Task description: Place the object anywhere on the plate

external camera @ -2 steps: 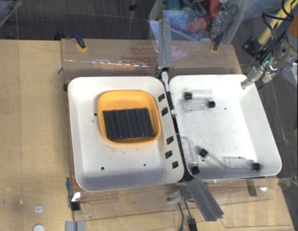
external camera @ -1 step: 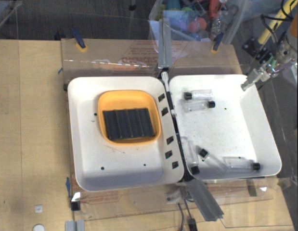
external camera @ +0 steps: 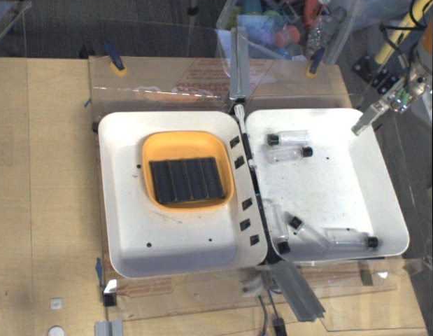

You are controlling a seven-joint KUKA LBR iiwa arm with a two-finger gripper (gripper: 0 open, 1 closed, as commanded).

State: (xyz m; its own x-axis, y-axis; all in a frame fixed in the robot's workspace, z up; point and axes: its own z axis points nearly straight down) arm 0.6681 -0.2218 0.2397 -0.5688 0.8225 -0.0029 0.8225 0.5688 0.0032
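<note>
The gripper (external camera: 366, 121) is seen at the right bin's (external camera: 342, 187) far-right rim; its jaw state cannot be told. The nearest of 4 clear tubes (external camera: 286, 138) lies leftward, long axis left-right.

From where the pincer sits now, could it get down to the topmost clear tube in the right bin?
Probably yes. The pincer hangs over the right bin's upper right corner, and the topmost tube lies flat and apart from its neighbour, with bare floor between pincer and tube.
</note>
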